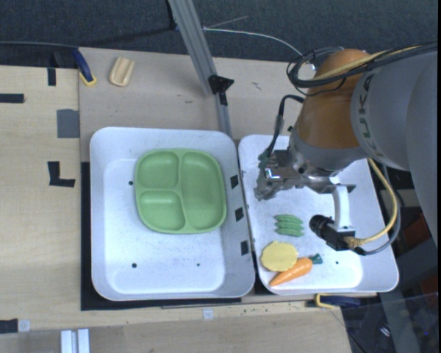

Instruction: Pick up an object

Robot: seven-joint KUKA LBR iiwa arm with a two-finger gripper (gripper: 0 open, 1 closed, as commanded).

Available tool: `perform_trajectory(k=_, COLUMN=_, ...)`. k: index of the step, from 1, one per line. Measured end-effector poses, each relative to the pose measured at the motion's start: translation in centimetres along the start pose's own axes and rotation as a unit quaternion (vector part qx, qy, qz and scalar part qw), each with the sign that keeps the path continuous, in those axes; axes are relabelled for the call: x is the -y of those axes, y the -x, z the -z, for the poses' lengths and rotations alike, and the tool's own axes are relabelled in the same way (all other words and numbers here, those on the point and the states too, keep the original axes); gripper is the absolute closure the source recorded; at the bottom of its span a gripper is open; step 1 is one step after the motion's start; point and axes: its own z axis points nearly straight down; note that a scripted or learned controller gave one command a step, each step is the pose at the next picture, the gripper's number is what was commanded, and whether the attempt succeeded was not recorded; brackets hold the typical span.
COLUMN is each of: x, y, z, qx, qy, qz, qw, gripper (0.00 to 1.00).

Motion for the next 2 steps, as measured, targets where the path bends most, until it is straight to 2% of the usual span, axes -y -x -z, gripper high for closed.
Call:
perform_trajectory(k=1, x=0.7, y=-5.1, z=1.2, qx=0.0, qy=0.001, qz=0.001, qw=1.0, gripper=1.0)
perform_trajectory(k=2, x=1.7, y=-9.8, z=0.2, qx=0.0, qy=0.0, qz=0.0, qw=1.0, gripper=1.0)
